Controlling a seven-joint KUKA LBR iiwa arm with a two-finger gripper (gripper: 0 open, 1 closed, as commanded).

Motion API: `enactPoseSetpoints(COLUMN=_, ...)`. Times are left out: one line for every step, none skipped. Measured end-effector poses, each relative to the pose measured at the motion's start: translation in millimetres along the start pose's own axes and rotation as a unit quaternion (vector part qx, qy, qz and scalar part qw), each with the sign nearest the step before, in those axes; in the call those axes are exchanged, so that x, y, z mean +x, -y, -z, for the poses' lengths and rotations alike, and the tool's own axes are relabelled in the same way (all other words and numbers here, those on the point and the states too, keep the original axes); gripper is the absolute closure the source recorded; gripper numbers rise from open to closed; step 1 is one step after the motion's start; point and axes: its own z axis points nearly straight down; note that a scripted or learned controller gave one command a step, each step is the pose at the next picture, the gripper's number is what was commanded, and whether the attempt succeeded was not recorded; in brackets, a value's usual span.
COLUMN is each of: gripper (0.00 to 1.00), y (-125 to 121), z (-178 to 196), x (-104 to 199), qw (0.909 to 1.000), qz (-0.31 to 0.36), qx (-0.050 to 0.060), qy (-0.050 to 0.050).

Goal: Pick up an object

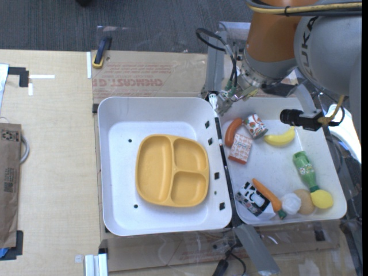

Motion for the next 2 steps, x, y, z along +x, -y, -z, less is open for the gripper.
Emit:
enactPoseSetpoints(gripper=1.00, y=21.1, z=22.6, x=-6.1, qw=0.9897, qz=0.143, qx=-0.001, qy=0.000)
enactPoseSetpoints(gripper=1.00, y=59.9, z=17.2, x=-19.1, qw=0.9565, qz=0.292, qx=-0.001, qy=0.000)
